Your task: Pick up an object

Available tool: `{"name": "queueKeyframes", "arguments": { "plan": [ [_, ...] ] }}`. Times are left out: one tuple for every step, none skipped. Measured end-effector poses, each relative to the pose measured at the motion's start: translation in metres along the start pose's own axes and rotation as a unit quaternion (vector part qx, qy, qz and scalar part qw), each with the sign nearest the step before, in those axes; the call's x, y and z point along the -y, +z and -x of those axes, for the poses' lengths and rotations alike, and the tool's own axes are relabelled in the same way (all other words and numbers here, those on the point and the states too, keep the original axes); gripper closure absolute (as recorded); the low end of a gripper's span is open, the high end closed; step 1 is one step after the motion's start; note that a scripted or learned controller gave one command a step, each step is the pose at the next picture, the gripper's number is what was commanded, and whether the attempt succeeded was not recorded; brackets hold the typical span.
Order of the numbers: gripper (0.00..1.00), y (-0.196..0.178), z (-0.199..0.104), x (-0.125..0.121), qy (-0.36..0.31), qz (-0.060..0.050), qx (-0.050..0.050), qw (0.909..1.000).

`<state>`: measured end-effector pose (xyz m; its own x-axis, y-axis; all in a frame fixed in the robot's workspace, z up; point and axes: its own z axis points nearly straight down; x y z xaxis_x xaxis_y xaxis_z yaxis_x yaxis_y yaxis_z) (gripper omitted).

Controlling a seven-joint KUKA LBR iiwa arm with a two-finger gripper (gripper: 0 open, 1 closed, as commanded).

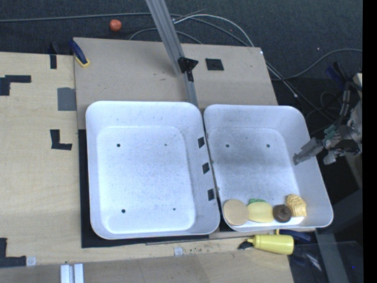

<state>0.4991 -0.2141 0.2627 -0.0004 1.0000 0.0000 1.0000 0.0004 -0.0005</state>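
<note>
Small objects, clustered in a row along the near wall of the right shallow white plastic bin (pixel 259 114): round tan disc (pixel 235 212), pale yellow lump (pixel 260 211) with a green piece (pixel 255 201) behind it, dark brown ring (pixel 282 213), ridged yellow-brown block (pixel 296 205). Row runs left-right. Pincer (pixel 306 152) at the bin's right rim, holding nothing; open or closed, cannot tell. Cluster lies nearward and slightly left of the pincer, near, not touching

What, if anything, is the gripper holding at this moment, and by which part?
Nothing: the gripper sits at the right bin's right rim, apart from the small objects along its near edge.
</note>
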Motion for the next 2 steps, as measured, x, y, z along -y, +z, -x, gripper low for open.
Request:
{"name": "queueKeyframes", "arguments": {
  "plan": [
    [0.0, -0.066, -0.029, -0.078, -0.002, 0.002, 0.0, 1.0],
    [0.0, -0.02, -0.116, -0.094, -0.003, -0.001, -0.001, 1.0]
  ]
}}
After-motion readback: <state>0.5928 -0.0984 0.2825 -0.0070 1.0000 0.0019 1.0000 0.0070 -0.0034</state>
